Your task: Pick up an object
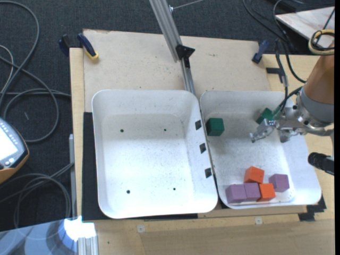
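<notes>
In the right bin [303, 158] my gripper [271, 136] hangs over the upper middle of the floor. Its two fingertips [258, 136] stand apart, open, with bare white floor between them. A small green block [264, 114] sits just behind the left finger, partly hidden by the gripper body; whether they touch I cannot tell. A green cube [215, 126] lies near the bin's left wall. Along the front lie two orange blocks [255, 174] [267, 192] and two purple blocks [241, 192] [279, 182], packed together.
The left bin [101, 142] stands beside the right one, with a divider edge [204, 147] between them. A metal rail [170, 25] slants in from the top. Blue clamps [87, 45] [260, 51] hold the board's back corners. Cables lie on the dark floor at left.
</notes>
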`<move>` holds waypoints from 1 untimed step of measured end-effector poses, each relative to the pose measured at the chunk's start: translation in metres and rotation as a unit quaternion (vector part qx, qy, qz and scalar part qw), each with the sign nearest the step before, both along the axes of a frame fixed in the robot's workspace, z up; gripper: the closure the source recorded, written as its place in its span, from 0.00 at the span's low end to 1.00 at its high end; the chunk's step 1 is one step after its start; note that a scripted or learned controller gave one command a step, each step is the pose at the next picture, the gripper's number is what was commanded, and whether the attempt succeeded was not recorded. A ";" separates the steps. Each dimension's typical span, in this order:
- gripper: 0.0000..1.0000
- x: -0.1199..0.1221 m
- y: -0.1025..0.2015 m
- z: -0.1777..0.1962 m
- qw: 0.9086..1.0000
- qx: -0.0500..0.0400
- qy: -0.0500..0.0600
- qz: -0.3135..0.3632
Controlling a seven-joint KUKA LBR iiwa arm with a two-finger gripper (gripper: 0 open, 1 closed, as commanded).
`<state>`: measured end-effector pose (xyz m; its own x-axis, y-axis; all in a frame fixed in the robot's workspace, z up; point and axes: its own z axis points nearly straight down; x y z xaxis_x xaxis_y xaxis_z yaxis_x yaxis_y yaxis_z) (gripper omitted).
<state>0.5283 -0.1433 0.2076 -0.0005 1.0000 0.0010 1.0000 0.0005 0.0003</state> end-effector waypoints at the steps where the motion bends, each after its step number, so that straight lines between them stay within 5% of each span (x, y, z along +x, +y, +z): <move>1: 0.00 0.015 -0.028 0.004 1.000 -0.001 -0.001 -0.001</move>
<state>0.5436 -0.1717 0.2117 0.0010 1.0000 -0.0013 1.0000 -0.0010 0.0029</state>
